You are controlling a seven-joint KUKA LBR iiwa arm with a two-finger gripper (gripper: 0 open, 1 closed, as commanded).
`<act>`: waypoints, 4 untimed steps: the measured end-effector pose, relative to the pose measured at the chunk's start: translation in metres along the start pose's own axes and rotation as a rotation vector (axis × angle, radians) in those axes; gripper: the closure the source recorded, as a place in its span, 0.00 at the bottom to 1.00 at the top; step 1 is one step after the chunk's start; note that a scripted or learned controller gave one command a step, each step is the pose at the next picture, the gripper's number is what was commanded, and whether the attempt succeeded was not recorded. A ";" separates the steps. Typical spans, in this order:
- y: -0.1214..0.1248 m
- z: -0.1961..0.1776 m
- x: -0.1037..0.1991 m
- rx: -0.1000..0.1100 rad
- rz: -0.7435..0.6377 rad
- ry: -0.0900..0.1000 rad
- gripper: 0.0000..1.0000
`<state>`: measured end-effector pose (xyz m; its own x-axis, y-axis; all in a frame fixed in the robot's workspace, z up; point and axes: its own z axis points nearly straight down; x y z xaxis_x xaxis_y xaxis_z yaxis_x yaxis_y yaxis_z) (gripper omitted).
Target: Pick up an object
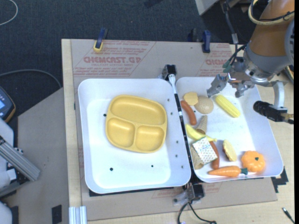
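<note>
Hovering over the far end of the right bin [273, 139], the gripper [230, 86] has its two fingers spread apart with nothing between them. The corn cob [226, 105] lies directly beneath, near the bin's far edge, tilted on a diagonal and just beside the round potato [204, 106].

Handling judgement: the corn cob appears to be a light, rigid plastic toy. Its surface is probably smooth and somewhat slippery, and its rounded section may roll under uneven contact. It does not look fragile.

Recommended grasp: close the fingers across the short axis at the cob's middle, with the jaw line set square to its length. A grasp near either tapered end risks the cob squirting out.

Other items in the right bin, such as the sausage [188, 112], the carrot [224, 171] and the small pumpkin [253, 161] near the bin's near right corner, lie apart from the cob. The left bin [91, 162] carries a yellow divided plate [136, 123].
</note>
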<state>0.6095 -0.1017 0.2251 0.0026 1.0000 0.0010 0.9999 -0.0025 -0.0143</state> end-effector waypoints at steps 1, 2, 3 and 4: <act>0.002 -0.008 0.000 -0.014 -0.003 -0.001 0.00; -0.003 0.051 0.007 -0.007 -0.003 0.001 0.00; -0.008 0.108 0.000 -0.009 -0.002 0.000 0.00; -0.006 0.139 -0.001 -0.017 -0.001 -0.003 0.00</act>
<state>0.6011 -0.1024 0.0859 0.0014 1.0000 -0.0019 1.0000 -0.0014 0.0024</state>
